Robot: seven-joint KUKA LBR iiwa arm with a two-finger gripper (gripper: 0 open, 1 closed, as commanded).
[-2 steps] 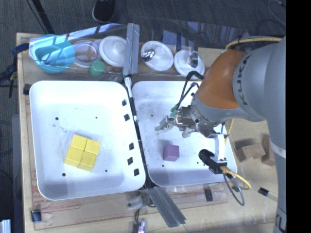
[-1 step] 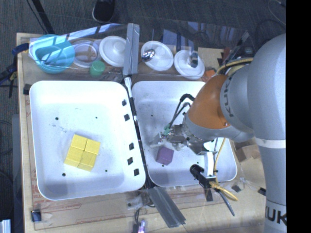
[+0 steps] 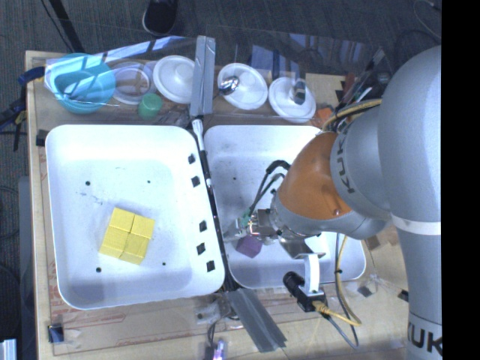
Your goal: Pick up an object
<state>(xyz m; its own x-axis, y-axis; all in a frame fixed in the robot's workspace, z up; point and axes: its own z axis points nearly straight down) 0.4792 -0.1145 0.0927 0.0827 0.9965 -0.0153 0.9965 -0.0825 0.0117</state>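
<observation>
Along the top of the frame, on the bench [image 3: 37, 96] behind the bins, a blue bowl [image 3: 81, 82] sits at upper left. Just right of it are a clear round lid [image 3: 131, 81] and a small green cap [image 3: 150, 106]. Three white round lids [image 3: 174, 77] follow in a row toward upper centre. A black shoe [image 3: 161, 6] rests on the dark floor above.

A: Illumination is even and overhead; both white bins [image 3: 120, 163] appear bright, nearly washed out.
B: Soft shadows along bin walls; focus slightly soft, mild glare on the arm [image 3: 412, 126].
</observation>
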